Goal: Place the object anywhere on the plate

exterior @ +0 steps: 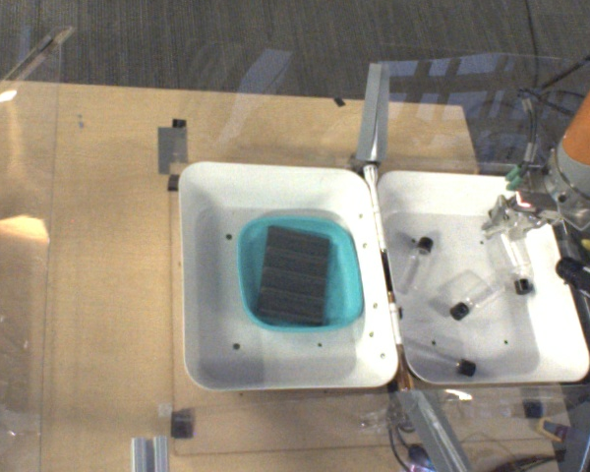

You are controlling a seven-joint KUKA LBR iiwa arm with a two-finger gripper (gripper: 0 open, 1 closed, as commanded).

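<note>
One fixed camera looks down at a slant from above the light wooden table (88,264), both shallow white bins (202,362) in frame.

Two white bins (202,264); one teal plate (346,283); one dark block (293,275); perhaps four clear vials (472,298).

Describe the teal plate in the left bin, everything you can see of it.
The teal plate is a shallow, rounded-square dish, glossy like plastic, with a raised rim. It lies flat near the middle of the left bin, on the bin's floor. A dark grey ribbed block rests on it, slightly tilted clockwise, covering most of its centre.
</note>
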